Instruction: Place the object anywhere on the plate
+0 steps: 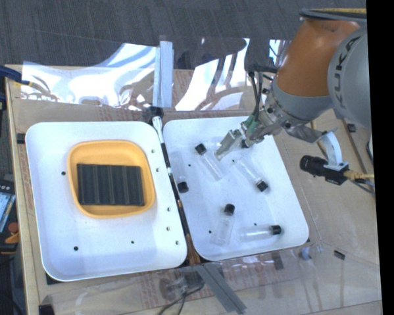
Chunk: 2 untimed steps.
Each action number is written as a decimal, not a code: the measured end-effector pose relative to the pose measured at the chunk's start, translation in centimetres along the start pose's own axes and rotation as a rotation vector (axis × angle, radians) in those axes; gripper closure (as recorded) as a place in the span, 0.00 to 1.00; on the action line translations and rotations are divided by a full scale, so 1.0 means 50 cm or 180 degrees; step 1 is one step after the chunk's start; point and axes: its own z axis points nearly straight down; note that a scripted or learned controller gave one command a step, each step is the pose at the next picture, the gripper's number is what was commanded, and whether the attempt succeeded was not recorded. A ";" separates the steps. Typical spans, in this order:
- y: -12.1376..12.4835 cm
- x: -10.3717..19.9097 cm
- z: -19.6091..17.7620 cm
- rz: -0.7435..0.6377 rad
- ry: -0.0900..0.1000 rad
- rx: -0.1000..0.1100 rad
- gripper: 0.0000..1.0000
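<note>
White plastic fills the left half of the frame: the left bin holds a yellow plate with a dark ribbed insert at its centre, and nothing lies on that plate yet. Moving right across the divider, the right bin carries several small clear vials with black caps, scattered well apart. One vial lies in the upper middle of that bin, another just right of it, a third lower down and a fourth on its side near the bottom right corner. My gripper hangs over the upper part of the right bin, close above the upper vial, and I cannot tell how far its fingers stand apart, nor whether anything sits between them. Further right, the arm's orange band fills the upper right of the frame. I judge these vials light, stiff and slippery, likely to roll on the smooth floor and perhaps breakable if squeezed hard. I would take one across the middle of its clear body, square to its long axis, away from the cap.
</note>
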 end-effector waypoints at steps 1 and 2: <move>0.000 0.000 0.000 0.0000 0.0000 0.0000 0.00; 0.000 0.000 0.000 0.0000 0.0000 0.0000 0.00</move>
